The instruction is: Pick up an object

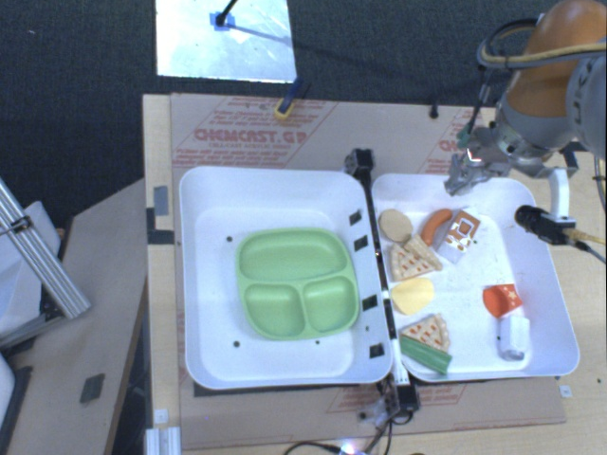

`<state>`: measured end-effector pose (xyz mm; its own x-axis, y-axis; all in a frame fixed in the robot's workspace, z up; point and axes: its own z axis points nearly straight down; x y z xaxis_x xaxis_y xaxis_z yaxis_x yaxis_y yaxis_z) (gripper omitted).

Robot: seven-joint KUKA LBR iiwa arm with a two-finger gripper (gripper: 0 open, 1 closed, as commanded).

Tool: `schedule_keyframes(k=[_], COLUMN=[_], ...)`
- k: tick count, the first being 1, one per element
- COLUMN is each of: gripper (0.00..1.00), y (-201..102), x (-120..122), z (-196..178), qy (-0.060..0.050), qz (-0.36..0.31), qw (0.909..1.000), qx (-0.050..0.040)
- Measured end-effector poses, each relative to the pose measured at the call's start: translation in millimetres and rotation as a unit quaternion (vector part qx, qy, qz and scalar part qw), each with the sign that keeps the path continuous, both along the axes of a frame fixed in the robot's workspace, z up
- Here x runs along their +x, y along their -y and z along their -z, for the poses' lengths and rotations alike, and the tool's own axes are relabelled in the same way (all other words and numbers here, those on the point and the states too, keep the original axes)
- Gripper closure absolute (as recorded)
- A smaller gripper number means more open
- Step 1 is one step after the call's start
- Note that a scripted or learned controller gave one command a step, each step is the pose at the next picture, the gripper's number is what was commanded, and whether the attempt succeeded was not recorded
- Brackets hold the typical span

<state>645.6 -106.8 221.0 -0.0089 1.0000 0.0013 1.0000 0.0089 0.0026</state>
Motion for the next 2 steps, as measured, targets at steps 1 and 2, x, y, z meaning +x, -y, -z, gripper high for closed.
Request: schedule_keyframes(k=[1,2], gripper=[1.0,1.0], y=[-50,-94], x=[14,15], z=[4,-3], qy=[0.001,0.0], qz=[-0.001,-0.001], qw=[1.0,1.0], qx=[0.0002,0.0002])
